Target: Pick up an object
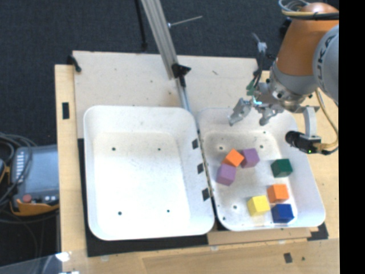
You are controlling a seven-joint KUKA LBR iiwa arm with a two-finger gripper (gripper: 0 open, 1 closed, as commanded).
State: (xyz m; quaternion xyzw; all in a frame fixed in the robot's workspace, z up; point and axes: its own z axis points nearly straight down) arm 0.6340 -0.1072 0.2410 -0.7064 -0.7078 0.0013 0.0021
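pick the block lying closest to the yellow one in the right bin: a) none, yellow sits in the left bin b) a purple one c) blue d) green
c: the blue block lies just right of the yellow block near the front of the right bin, while the green block and the two purple blocks lie farther back.

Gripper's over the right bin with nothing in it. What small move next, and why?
Probably ease the open gripper toward the camera and down over the orange cube; it hangs above the right bin's far edge, and that cube lies nearest.
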